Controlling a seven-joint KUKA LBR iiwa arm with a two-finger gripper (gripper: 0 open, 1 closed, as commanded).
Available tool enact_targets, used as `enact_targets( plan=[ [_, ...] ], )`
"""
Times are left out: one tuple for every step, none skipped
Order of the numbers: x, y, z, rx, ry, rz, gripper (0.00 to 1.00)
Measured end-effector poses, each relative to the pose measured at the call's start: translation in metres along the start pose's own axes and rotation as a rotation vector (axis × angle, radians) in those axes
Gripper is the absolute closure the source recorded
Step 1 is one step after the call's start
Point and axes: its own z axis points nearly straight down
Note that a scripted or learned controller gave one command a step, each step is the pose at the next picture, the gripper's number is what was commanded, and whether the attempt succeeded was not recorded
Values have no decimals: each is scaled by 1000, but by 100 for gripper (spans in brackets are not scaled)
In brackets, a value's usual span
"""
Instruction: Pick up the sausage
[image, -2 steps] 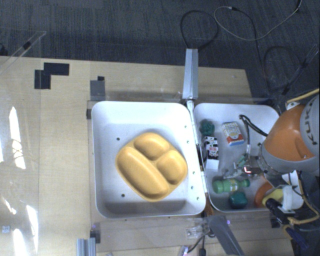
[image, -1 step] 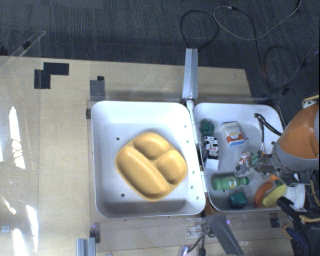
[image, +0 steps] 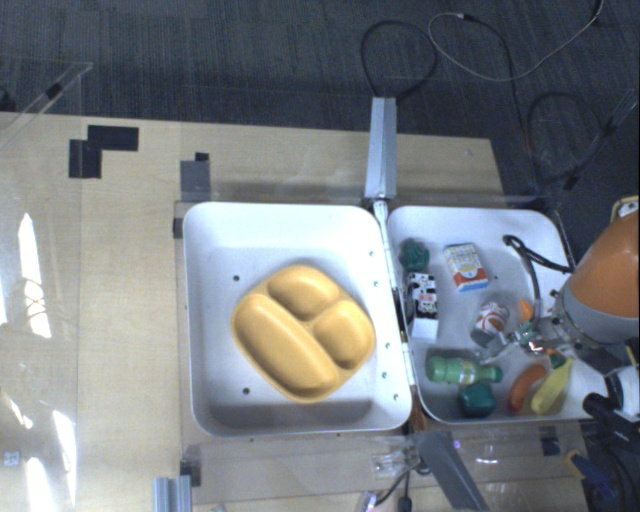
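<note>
Orange sausage (image: 527, 386), white bin (image: 455, 228)

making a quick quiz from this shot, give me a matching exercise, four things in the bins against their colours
Things:
1. sectioned tray in the left bin
2. bottle lying in the right bin
3. sausage by the right bin's near edge
4. small carton towards the right bin's far side

Colours:
A. orange-red
B. white with orange and blue
C. yellow
D. green

Pairs: 1-C, 2-D, 3-A, 4-B
</note>
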Motion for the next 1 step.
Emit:
enact_targets(
  plan=[
    [-1, 3, -1, -6, 1, 55, 0]
  ],
)
